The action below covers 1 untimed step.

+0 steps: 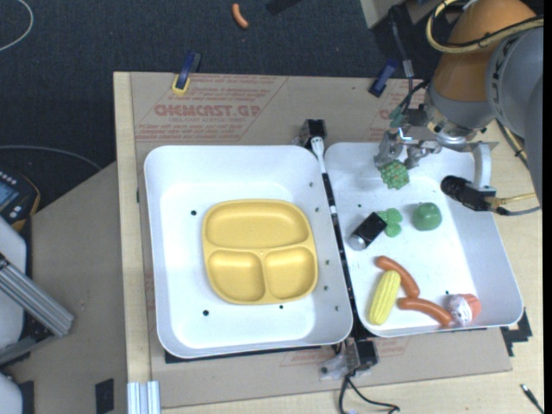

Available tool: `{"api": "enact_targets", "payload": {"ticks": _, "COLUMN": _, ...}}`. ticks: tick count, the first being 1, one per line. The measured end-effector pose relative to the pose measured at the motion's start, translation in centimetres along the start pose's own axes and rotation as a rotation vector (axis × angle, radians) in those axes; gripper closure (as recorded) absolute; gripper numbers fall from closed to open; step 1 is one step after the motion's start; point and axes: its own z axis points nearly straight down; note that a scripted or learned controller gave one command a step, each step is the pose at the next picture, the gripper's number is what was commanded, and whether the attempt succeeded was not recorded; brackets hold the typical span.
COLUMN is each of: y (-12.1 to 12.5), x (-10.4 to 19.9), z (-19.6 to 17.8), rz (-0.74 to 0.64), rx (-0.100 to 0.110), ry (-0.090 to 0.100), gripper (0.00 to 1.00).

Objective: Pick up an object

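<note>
My gripper [398,156] is over the back of the right bin [496,266], under the arm's orange band. A small green broccoli floret [396,176] sits right at its fingertips, its pale stem up between the fingers, and the gripper looks shut on it. Loose on that bin's floor lie a black block [369,229], a small green piece [392,222] and a green round fruit [426,216]. Nearer the front are a yellow corn cob [385,297], two orange sausages [398,273] [423,310] and a red and white toy [464,308].
The left bin [168,231] holds a yellow divided plate [259,250]. A raised rim [330,214] runs between the two bins. Blue clamps [185,73] [383,79] grip the cardboard at the back edge.
</note>
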Motion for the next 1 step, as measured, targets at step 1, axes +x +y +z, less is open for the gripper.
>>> {"api": "enact_targets", "payload": {"ticks": 1, "y": -0.58, "x": 0.69, "z": -5.29, "rz": -0.001, "rx": 0.001, "ry": 0.0, "gripper": 1.0}}
